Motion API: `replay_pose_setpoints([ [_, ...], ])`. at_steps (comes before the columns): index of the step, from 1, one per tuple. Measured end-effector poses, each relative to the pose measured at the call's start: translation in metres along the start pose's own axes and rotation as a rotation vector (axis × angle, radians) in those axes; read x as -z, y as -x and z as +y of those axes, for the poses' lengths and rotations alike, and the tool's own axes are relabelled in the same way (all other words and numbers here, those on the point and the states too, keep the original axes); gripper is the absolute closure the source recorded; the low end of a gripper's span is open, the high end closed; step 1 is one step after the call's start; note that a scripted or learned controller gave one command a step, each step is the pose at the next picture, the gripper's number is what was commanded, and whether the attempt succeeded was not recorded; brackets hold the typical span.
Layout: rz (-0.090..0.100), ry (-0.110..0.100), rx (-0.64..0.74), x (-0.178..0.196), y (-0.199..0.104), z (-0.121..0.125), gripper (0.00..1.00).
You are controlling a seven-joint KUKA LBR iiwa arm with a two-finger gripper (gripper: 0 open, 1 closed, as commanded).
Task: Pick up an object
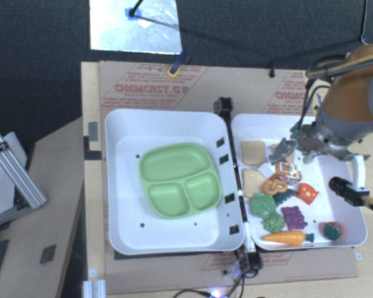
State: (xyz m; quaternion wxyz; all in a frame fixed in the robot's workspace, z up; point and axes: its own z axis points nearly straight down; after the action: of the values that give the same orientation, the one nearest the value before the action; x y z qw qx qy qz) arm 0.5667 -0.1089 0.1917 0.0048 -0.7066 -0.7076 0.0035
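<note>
Right bin point(360, 228), on the tabletop | pincer point(285, 149) hangs over the toy food's far edge, whether released or clenched I cannot tell | nearest pick, a pretzel point(275, 184), lies just nearer and slightly left, touching green leaf point(262, 203) and white card point(288, 169).

We see the right bin point(359, 228) crowded: bread point(253, 151), pretzel point(276, 184), grapes point(293, 216) and carrot point(287, 238) lie close together, with the arm point(351, 98) hanging over its far side. In the left bin point(121, 166), open floor rings the green tray point(179, 180).
</note>
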Motion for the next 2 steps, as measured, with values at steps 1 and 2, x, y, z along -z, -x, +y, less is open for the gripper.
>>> replay_pose_setpoints([
  [1, -0.001, 0.012, 0.002, 0.007, 0.000, 0.003, 0.00],
  [2, -0.001, 0.009, -0.001, -0.048, 0.004, -0.006, 0.00],
])
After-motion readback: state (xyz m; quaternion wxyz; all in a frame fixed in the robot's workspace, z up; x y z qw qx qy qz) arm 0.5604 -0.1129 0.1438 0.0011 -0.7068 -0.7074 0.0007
